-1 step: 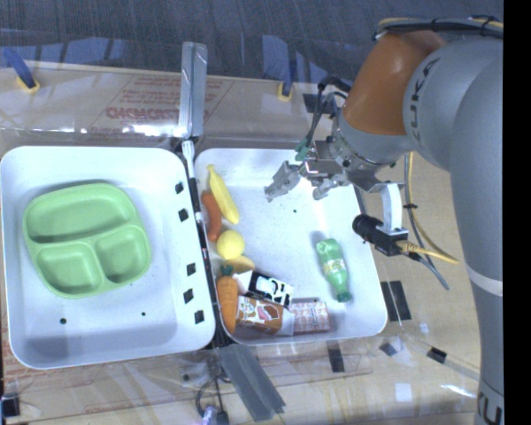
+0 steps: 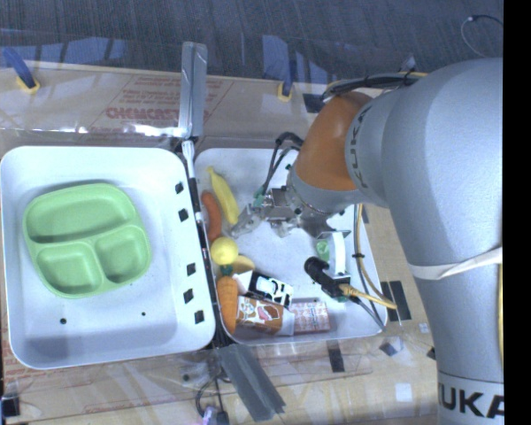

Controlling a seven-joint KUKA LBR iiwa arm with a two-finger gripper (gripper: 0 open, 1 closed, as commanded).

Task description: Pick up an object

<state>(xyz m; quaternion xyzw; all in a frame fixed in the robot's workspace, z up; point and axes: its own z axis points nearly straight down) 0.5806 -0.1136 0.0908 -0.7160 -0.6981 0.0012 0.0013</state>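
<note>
Left bin (image 2: 18, 237): a shallow white tray on the left half of the bench (image 2: 88, 104), touching the right bin along its right wall.
Green plate (image 2: 87, 239): a light green divided plate with three compartments, lying flat in the left bin, toward its left and middle.
Divider (image 2: 193, 96): a grey upright strip at the far end of the seam between the two bins.
Right bin (image 2: 372, 321): a shallow white tray holding the loose objects, most of them crowded along its left wall and near edge.
Banana (image 2: 223, 196): yellow, lying along the left wall at the far part of the right bin.
Upper carrot (image 2: 211, 213): orange, just left of the banana and touching it.
Lemon (image 2: 224, 252): a round yellow fruit, nearer than the banana, beside the left wall.
Lower carrot (image 2: 227, 301): orange, nearer than the lemon, running toward the near left corner.
Black-and-white box (image 2: 271, 288): small, just right of the lower carrot.
Bottle (image 2: 279, 317): lying on its side along the near edge, with a brown and white label.
Gripper (image 2: 258, 212): low over the middle of the right bin, pointing left toward the banana; whether the jaws are wide or narrow cannot be told.
Arm (image 2: 425, 166): large and grey with an orange band, reaching in from the right and covering the right part of the right bin.
</note>
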